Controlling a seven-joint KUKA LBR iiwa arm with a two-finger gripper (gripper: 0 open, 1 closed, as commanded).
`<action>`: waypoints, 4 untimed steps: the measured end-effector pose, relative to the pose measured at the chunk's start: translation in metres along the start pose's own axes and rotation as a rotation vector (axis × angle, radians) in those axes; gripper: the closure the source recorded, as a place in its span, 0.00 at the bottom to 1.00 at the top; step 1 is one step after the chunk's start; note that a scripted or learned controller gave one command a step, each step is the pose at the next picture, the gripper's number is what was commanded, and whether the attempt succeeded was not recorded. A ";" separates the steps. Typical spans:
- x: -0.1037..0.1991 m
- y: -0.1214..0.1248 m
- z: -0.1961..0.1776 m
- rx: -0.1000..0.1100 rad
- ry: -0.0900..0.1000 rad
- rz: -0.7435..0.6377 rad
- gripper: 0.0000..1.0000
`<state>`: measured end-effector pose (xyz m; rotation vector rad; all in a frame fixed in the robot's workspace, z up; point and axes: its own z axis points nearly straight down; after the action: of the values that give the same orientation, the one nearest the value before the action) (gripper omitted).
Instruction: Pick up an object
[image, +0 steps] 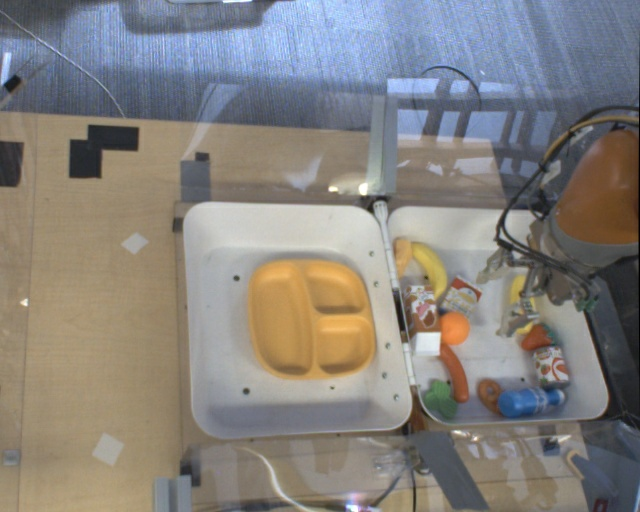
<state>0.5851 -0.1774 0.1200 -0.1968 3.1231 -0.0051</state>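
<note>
My gripper (507, 296) hangs over the right part of the right bin (596, 392), open, with its grey fingers (493, 268) spread apart. A small yellow piece (517, 289) lies close beside the fingers; nothing shows as gripped. Toy foods lie in this bin: a banana (430, 265), a red-and-white carton (461, 295), an orange (455, 328), a white cube (427, 344), a red sausage (455, 368), a green piece (441, 398), a blue bottle (526, 402) and a red-and-white can (551, 366). The arm hides part of the bin's right side.
The left bin (215, 300) holds a yellow divided tray (310, 318). A metal divider (393, 290) runs between the two bins. Black cables (520, 205) loop beside the orange wrist band (603, 190). Bare wooden bench (90, 320) spreads to the left.
</note>
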 end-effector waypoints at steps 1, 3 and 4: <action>-0.031 -0.032 0.032 -0.001 0.000 -0.318 0.00; 0.080 0.048 -0.067 -0.002 0.000 -0.466 0.00; 0.064 0.001 0.024 -0.005 0.004 -0.508 0.00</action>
<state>0.5223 -0.1847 0.0952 -0.9768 2.9784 -0.0032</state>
